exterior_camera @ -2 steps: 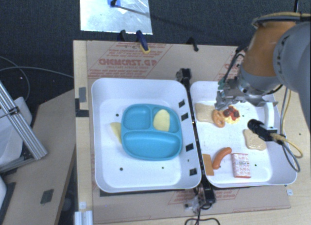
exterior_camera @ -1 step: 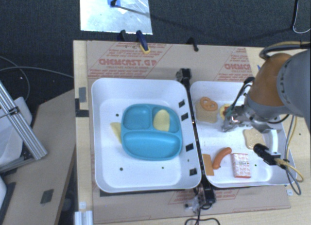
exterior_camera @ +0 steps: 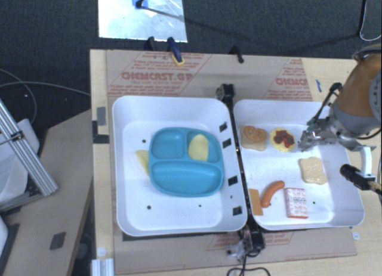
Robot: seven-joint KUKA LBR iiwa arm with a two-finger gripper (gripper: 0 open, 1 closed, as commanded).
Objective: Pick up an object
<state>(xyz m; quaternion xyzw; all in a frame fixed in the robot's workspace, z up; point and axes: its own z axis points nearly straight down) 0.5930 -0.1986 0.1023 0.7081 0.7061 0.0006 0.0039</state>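
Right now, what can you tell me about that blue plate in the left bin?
The blue plate looks like smooth plastic, rounded, with three compartments: two small at the top, one wide below. It lies flat in the middle of the left bin. A pale yellow piece sits in its upper right compartment, and a yellowish piece pokes out at its left edge.

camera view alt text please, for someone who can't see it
A grey arm with an orange band reaches from the right, its pincer low over the right bin beside a small tart, with a cookie, bread slice, sausage and pink carton nearby. The left bin holds a blue divided plate.
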